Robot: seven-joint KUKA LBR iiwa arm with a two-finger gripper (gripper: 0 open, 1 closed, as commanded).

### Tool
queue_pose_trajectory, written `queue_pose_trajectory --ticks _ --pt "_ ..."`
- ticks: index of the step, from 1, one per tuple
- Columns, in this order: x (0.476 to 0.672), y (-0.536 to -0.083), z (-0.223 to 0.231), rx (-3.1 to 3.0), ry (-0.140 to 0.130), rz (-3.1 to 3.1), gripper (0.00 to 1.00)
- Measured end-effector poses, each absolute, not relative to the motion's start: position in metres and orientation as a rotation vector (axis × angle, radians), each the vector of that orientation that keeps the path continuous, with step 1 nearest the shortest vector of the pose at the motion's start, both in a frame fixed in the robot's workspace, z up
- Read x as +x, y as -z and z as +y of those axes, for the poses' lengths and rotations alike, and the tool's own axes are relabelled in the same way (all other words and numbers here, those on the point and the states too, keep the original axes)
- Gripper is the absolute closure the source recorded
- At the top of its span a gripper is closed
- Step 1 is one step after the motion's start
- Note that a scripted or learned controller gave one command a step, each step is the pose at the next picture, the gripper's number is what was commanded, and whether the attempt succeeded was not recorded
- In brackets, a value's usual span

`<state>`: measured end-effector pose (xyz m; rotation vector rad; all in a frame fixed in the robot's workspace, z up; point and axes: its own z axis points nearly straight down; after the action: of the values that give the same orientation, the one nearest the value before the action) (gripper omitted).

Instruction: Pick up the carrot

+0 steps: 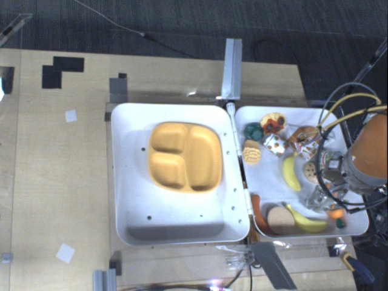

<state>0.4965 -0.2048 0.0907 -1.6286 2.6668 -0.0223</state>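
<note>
— Where is the carrot (pixel 334 212)?
— In the right bin (pixel 357 226), near-right corner, its orange body just right of a banana (pixel 308 221), green top beside it.
— And the tool (pixel 320 194)?
— Low over that corner, just left of the carrot; grip state cannot be told. A yellow divided tray (pixel 185 156) sits in the left bin (pixel 130 180).

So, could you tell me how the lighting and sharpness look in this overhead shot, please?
Camera view: even, soft light; a grey shadow pools along the near wall of the left bin; small glare spots on the metal divider post; the gripper area and the carrot are small, cluttered and slightly soft.
</note>
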Motion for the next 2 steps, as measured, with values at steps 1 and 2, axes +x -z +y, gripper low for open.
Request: queue_pose_trajectory --ticks 1,2 --pt "0.500 -0.103 -0.203 -1.626 0.030 2.659 1.00" --pt "0.495 -0.090 -0.204 -1.972 0.018 2.429 1.00"
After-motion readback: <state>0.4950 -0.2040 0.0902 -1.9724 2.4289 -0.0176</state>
